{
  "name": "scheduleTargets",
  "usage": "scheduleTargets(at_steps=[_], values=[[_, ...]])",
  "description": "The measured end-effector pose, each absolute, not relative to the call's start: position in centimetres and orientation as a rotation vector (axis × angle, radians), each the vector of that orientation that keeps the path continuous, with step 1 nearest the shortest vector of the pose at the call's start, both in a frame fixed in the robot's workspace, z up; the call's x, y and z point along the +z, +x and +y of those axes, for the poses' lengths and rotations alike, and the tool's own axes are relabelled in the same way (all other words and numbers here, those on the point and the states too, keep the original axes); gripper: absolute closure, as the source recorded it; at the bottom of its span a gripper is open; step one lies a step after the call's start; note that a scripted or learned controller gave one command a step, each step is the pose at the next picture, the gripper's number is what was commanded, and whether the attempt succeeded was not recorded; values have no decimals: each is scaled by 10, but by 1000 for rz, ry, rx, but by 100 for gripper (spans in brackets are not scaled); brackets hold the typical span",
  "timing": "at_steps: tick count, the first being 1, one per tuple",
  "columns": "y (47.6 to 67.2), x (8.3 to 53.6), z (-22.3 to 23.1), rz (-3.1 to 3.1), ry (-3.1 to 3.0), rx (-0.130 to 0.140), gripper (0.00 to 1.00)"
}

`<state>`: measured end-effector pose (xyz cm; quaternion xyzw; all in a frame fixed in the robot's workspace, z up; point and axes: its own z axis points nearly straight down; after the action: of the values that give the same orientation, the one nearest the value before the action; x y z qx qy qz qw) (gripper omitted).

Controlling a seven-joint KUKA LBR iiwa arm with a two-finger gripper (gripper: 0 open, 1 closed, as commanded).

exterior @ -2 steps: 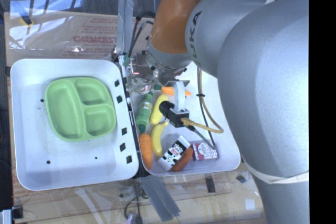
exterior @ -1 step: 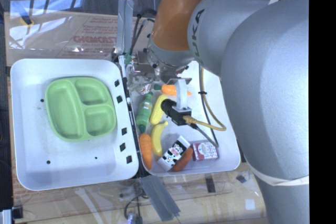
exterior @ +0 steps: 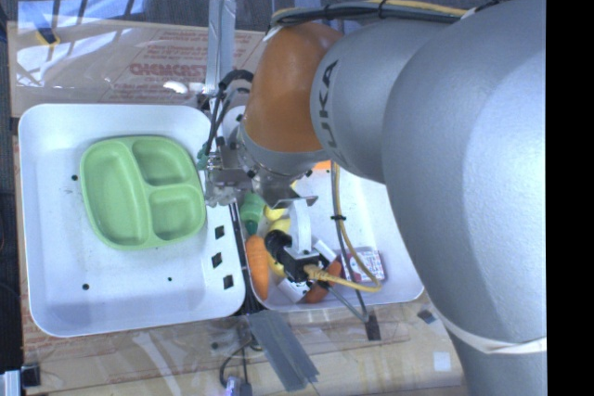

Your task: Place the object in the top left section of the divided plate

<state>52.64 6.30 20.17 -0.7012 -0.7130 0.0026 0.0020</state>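
Note:
A green divided plate (exterior: 141, 191) lies in the left white bin (exterior: 56, 292), with one long section on its left and two smaller ones on its right; all three hold nothing. My gripper (exterior: 225, 184) hangs over the wall between the two bins, just right of the plate's edge. The arm's orange band and grey body cover most of the right bin (exterior: 394, 287). Below the gripper, an orange carrot (exterior: 257, 262), a green piece (exterior: 251, 205) and a yellow piece (exterior: 276, 217) lie at that bin's left side. Nothing can be seen in the gripper.
A small printed packet (exterior: 368, 264) and a red-orange piece (exterior: 316, 293) lie near the right bin's front. A clear plastic sheet with red print (exterior: 139, 60) lies behind the left bin. White floor surrounds the plate.

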Motion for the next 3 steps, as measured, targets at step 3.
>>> scheduleTargets(at_steps=[3], values=[[557,191,66,-2513,-1883,3,0]])
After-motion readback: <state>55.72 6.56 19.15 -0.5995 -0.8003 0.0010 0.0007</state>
